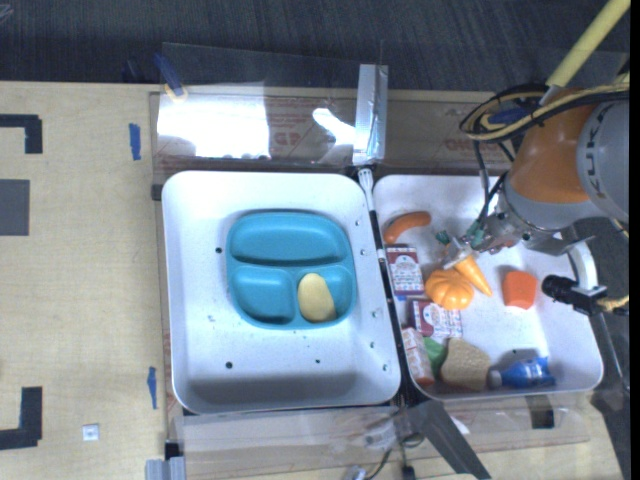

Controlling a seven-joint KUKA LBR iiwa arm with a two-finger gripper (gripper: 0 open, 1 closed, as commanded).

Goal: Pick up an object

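Visibility is proving limited at the gripper (478, 236): from my remote station I am seeing only a small dark and green-tinted cluster of parts under the wrist, and I cannot tell how it is set or whether anything is held. The arm (560, 163) is entering from the right, its grey body cut off by the frame edge, orange band facing the camera, wrist angling down and leftward over the right bin (585, 363). Cables are looping above the band.

The gripper is hanging just above the orange carrot-like piece (474, 273), which is lying beside an orange pumpkin-shaped piece (449, 289). I am noting other candidates in that bin: an orange sausage shape (405, 224) near the top, an orange block (519, 289), two red-and-white cartons (403, 270) along the left wall, a tan item (465, 361), and a blue bottle (524, 373) whose left end is hard to make out.

The left bin (200, 358) is carrying a blue divided tray (275, 243) with a yellow egg-shaped piece (316, 297) in its lower right compartment.
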